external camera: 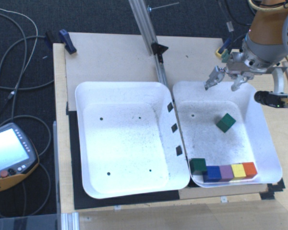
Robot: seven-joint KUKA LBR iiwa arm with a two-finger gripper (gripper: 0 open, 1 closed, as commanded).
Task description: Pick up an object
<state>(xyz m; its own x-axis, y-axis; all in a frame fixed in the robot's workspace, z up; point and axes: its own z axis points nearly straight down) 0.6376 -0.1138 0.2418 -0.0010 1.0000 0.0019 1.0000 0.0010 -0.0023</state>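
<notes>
Fixed overhead cam, slanted down on bins [86, 92].

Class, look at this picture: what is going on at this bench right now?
A grey and orange robot arm reaches in from the right, its gripper hanging open above the far edge of the right bin, holding nothing. A dark green block lies alone in that bin; a row of blocks sits along its near edge. Nothing has been picked up yet.

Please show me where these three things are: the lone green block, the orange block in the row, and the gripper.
lone green block [226, 122], camera view, middle of its top face.
orange block [249, 168], camera view, its top face, at the row's right end.
gripper [224, 83], camera view, midway between its two open fingertips.
</notes>
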